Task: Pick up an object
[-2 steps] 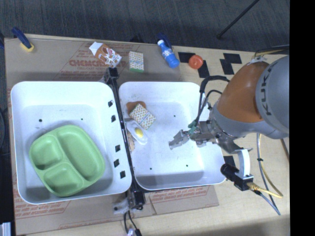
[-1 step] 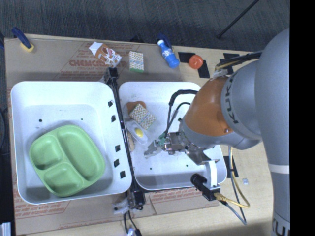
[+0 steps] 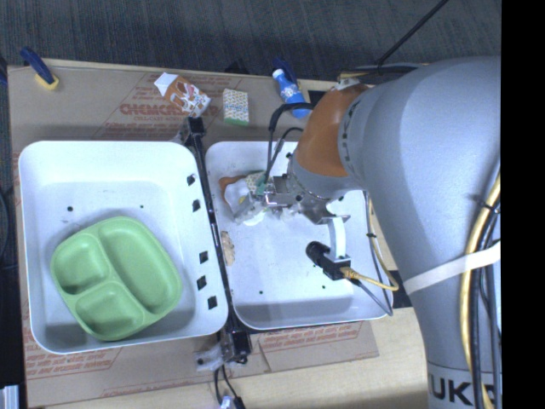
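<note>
Nearest the camera, along the lower edge, the cardboard-covered table (image 3: 315,343) carries two shallow white bins set side by side. The left bin (image 3: 51,164) holds a green divided plate (image 3: 115,276) with three compartments, lying flat toward its near left part and well apart from the arm.

In the right bin (image 3: 281,301) a small tan scrap (image 3: 228,247) lies against the wall between the bins. Farther in, toward that bin's far left corner, sits a crumpled cluster of objects (image 3: 241,196), whitish and brown with a touch of green; what each one is cannot be made out.

The gripper (image 3: 271,196) reaches down just beside that cluster, seemingly touching it, with the orange band of the arm (image 3: 328,139) above. Whether the gripper is released or clenched cannot be told, and nothing is seen lifted.

Judging by this, the pick is at the reach-and-grasp step: approach done, secure grip and lift left.

Beyond the bins lie a wrapped snack (image 3: 181,95), a small patterned packet (image 3: 236,106) and a blue clamp (image 3: 290,89).
</note>
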